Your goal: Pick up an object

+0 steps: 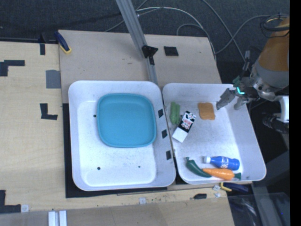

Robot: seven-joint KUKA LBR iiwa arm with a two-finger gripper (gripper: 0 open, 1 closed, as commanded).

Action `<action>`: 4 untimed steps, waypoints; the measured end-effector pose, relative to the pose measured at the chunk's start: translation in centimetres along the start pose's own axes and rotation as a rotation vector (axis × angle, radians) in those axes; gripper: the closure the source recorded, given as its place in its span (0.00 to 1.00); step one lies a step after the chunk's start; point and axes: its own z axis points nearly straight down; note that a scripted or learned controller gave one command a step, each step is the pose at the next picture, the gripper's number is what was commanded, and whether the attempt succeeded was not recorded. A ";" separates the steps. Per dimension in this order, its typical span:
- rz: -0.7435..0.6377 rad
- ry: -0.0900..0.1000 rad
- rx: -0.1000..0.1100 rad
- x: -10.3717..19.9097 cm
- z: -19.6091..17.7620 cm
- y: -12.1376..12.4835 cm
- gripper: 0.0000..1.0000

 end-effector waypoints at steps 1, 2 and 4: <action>0.000 0.000 0.000 0.0 0.0 0.0 0.00; 0.000 0.001 0.006 -0.4 6.2 -0.5 0.00; 0.000 -0.001 -0.001 -1.3 12.4 -0.7 0.00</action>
